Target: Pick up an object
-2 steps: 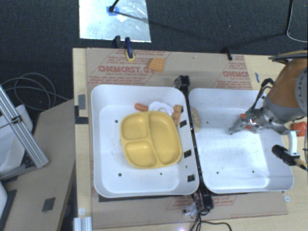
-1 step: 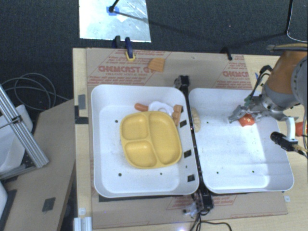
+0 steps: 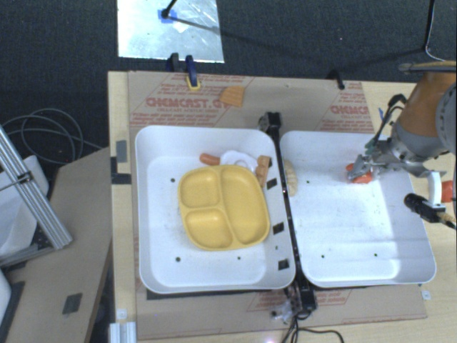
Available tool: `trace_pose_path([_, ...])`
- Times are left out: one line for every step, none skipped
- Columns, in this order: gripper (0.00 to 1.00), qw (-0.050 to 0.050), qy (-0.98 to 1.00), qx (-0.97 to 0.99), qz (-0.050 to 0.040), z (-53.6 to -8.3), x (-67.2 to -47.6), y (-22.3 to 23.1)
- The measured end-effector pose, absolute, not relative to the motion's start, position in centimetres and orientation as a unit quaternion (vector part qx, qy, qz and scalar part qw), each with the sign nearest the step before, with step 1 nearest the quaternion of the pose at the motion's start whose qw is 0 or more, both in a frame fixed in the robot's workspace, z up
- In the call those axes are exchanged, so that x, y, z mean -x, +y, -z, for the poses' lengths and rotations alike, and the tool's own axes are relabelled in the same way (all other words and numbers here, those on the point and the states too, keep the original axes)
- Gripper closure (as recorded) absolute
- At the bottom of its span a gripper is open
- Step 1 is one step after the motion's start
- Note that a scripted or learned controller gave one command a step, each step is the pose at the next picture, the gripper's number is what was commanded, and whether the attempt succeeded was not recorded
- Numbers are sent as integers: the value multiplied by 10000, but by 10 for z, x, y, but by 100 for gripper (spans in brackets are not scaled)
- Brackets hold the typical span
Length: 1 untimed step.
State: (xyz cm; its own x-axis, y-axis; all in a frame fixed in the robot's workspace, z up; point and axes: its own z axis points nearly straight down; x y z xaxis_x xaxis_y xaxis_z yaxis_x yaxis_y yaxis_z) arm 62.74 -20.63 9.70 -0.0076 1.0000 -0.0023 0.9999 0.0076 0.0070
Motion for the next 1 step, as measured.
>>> trace_pose_path([100,-4,7107,-7035,-11,-85,-591,-103])
